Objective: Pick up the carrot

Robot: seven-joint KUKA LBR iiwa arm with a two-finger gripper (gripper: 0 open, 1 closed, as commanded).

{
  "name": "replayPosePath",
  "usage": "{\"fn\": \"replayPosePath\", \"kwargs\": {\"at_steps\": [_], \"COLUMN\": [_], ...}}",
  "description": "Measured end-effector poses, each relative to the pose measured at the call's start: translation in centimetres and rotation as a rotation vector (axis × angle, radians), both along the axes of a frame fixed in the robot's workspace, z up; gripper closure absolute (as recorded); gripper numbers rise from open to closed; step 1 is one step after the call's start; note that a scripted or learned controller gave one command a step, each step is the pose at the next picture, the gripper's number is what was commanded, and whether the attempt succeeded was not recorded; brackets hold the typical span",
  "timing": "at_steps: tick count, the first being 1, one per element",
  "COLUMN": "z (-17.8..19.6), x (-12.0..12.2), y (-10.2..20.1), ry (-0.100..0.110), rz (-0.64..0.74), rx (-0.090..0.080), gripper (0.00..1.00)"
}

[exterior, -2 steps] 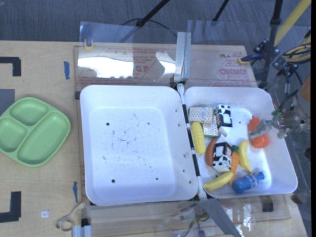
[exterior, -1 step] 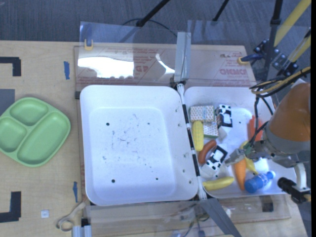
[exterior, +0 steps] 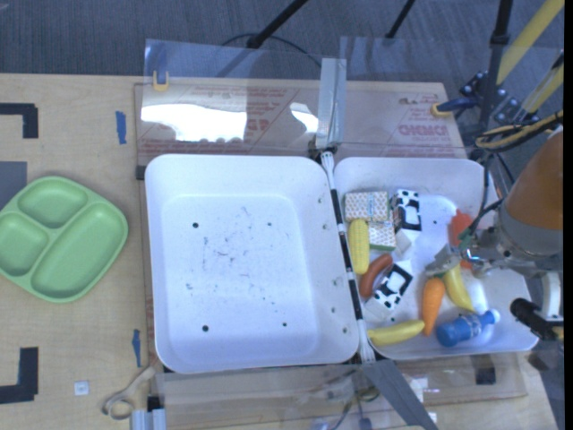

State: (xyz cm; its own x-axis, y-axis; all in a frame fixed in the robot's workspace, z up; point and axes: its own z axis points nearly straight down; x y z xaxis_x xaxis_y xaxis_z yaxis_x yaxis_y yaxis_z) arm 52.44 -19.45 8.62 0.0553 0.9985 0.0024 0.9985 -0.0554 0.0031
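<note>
Orange carrot [exterior: 431, 301] lies in the right bin [exterior: 470, 179], lower right of frame, not yet lifted. Your gripper [exterior: 458, 260] hovers just above-right; its grip state cannot be told.

the carrot [exterior: 431, 302] is small and orange. it lies in the right bin, thick end up, tapering toward the bin's front.

The left bin [exterior: 237, 258] at frame centre lies bare and open from above. In the right bin [exterior: 430, 182], the carrot [exterior: 431, 300] is hemmed in: bottle [exterior: 466, 328] below right, bananas [exterior: 397, 331] below left, a checkered block [exterior: 392, 285] to its left, gripper [exterior: 457, 258] just above.
</note>
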Motion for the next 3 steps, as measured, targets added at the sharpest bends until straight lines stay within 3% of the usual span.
{"fn": "replayPosePath", "kwargs": {"at_steps": [1, 2, 3], "z": [8.2, 3.9, 1.7], "x": [-1.9, -3.5, -3.6], "y": [0.0, 6.2, 6.1], "ry": [0.003, 0.006, -0.026], "rz": [-0.100, 0.107, -0.023], "rx": [-0.002, 0.000, -0.004], "gripper": [0.00, 0.00, 0.00]}}
